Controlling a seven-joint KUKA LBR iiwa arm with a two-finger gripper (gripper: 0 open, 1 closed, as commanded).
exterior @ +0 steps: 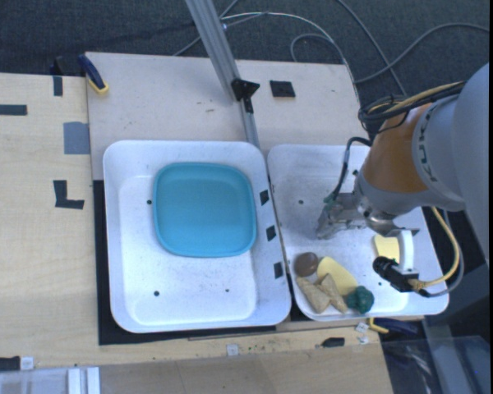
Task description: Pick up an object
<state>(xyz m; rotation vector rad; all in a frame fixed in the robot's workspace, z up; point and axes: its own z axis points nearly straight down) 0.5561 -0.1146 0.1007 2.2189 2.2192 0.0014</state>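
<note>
My gripper (333, 222) hangs over the middle of the right bin (300, 179), its tips low above the bin floor, with nothing between them. Just below it, along the bin's near side, lies a cluster of small things: a brown round piece (305, 263), a yellow flat piece (335, 270), two tan wedge-shaped pieces (321, 292) and a dark green ball (361, 300). A pale yellow piece (386, 246) lies to the right, under the wrist. The gripper is apart from all of them.
The left bin (123, 220) holds a large turquoise square plate (204, 208). A slanted metal pole (222, 52) rises from the bench behind the bins. Cables loop behind the arm at the upper right.
</note>
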